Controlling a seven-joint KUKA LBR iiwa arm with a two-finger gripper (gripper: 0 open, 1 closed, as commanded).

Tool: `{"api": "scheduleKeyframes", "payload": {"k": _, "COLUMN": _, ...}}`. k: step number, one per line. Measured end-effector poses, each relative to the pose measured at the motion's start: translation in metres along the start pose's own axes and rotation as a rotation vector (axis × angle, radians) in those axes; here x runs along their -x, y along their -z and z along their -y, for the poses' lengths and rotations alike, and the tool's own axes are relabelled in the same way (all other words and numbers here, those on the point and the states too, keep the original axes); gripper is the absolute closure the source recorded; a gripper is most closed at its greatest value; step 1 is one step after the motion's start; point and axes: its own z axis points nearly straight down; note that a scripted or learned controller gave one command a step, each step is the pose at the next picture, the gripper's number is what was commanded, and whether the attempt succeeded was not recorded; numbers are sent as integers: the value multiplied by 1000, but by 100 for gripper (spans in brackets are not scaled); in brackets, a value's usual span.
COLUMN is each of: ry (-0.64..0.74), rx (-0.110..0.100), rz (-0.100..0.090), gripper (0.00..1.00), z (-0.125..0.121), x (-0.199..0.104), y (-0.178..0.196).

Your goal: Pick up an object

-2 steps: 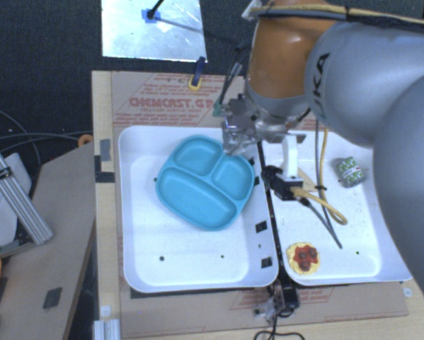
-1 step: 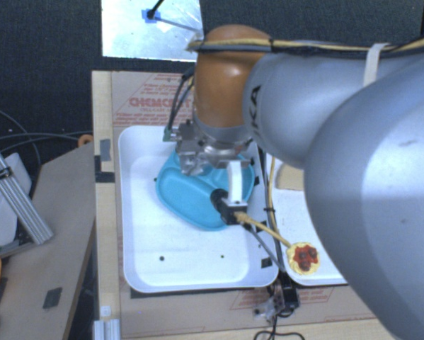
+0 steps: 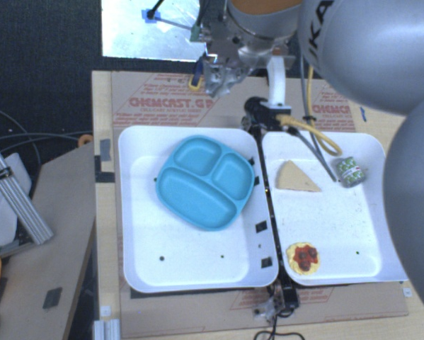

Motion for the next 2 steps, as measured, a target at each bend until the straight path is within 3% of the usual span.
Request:
{"api": "scheduleKeyframes", "payload": {"k": 1, "ry": 2, "rx": -17, "rz": 2, "gripper": 100, "z": -35, "x": -52, "y": -2}}
{"api": "scheduleKeyframes", "payload": {"k": 2, "ry": 0, "rx": -23, "rz": 5, "gripper": 100, "z": -33, "x": -52, "y": -45}}
